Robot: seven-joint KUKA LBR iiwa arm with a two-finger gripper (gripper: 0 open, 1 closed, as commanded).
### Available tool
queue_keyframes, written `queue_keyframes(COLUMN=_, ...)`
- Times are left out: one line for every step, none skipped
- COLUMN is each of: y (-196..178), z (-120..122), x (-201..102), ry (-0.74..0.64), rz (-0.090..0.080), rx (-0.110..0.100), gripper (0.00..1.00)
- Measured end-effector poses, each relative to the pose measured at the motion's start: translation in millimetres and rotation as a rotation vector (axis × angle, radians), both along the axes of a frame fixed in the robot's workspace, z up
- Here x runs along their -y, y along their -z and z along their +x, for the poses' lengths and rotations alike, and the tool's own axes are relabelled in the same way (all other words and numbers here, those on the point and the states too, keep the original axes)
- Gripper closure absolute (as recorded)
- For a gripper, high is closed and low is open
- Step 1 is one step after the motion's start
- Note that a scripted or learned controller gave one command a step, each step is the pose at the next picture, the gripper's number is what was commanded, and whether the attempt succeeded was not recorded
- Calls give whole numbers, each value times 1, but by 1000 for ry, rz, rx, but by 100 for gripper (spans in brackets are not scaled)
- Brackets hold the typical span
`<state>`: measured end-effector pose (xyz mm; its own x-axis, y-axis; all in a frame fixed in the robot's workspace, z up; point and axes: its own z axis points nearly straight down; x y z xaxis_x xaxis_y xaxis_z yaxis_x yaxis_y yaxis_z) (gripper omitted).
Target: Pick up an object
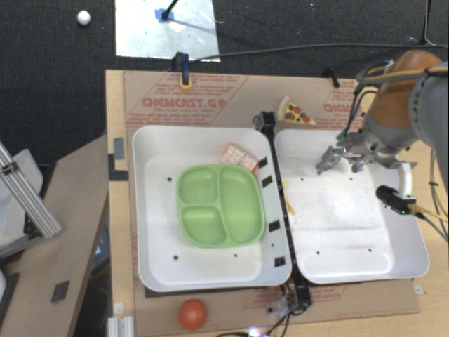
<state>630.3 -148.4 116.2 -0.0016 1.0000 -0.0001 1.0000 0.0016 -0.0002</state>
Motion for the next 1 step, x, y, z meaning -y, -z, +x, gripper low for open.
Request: queue_keyframes(y=31, z=1, x=0, ry=0, rz=-1, rx=2, gripper=0)
